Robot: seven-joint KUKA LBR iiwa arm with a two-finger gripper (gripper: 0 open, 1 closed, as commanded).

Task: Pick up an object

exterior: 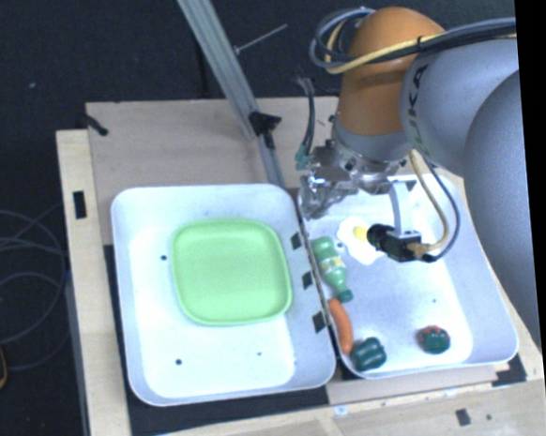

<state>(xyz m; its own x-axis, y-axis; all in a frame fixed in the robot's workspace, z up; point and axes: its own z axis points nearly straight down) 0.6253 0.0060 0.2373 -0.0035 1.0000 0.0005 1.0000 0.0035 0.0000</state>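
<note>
End effector (320,192) hung over the right white bin's (470,333) upper-left corner; finger state couldn't be told. Nearest target, the green-and-white plastic bottle (330,264), lay against the dividing wall. Risk: fingers striking that wall, spoiling the grasp.
</note>
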